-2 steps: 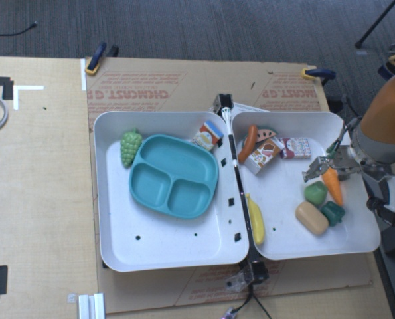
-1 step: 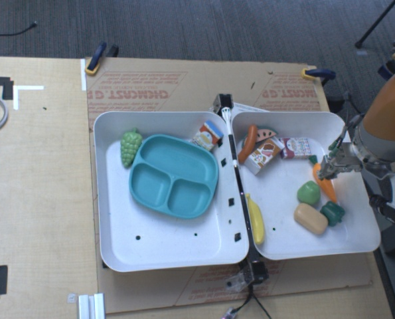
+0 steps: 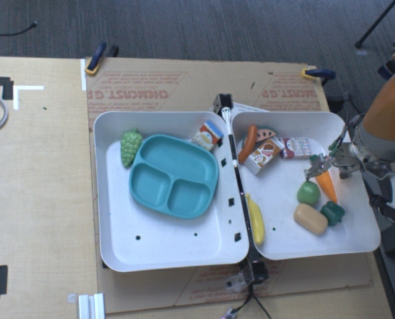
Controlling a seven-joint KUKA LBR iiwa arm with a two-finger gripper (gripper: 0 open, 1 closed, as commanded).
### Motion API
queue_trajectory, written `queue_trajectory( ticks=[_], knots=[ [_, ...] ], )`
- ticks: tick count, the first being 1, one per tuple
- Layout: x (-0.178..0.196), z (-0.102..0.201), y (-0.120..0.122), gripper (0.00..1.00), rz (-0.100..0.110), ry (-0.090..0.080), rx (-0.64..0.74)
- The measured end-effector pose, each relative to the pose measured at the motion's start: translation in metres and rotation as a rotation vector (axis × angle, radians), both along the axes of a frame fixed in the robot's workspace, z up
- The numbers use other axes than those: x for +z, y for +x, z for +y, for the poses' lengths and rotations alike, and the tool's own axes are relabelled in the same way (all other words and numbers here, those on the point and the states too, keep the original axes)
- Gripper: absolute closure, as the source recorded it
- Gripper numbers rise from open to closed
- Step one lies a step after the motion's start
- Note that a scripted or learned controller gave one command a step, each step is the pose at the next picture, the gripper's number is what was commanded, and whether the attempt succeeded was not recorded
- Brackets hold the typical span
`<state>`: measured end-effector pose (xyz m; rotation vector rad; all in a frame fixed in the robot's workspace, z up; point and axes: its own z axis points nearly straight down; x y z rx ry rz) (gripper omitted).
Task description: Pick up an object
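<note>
The pincer (image 3: 318, 167) hangs over the right bin (image 3: 356, 244), its fingers narrowly parted at the top end of the carrot (image 3: 327, 185); whether they touch it I cannot tell. The carrot slants away just below the tips. Beside it, slightly lower and left, sits the green ball (image 3: 308, 193). Further below lie the tan potato (image 3: 311, 218) and the dark green piece (image 3: 332, 212). Left of the pincer rest the pink carton (image 3: 297, 147) and brown carton (image 3: 263, 155). Far left, in the other bin, lies the teal tray (image 3: 174, 176).
</note>
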<state>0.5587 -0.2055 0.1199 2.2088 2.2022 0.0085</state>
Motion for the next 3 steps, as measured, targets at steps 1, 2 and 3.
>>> queue_trajectory(
  ticks=[1,2,3],
  knots=[
    [0.010,0.000,0.001,1.00,-0.002,-0.001,0.001],
    [0.010,0.000,0.001,0.00,-0.002,-0.001,0.001],
    [-0.028,0.004,-0.002,0.00,0.021,0.012,0.001]
  ],
)
